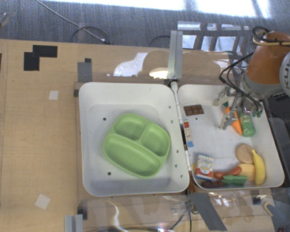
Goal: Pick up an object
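Nearest the camera, along the right bin's [275, 178] front edge, lie a small printed carton [205, 166], a red pepper [227, 172], a green vegetable [235, 180], a banana [258, 166] and a tan bun-like piece [243, 153], packed close together.

The left bin [87, 144] holds a green divided plate [137, 144].

Farther back in the right bin, the gripper [228, 115] stands low over an orange carrot [237, 124] and a green packet [247, 126], which touch each other; a chocolate bar [193, 110] lies apart to their left.

Its fingers appear spread, with nothing clearly between them.

The likely target is the carrot or the packet. Since the two touch, closing could catch both or nudge one aside, and the tapered carrot could slip out.
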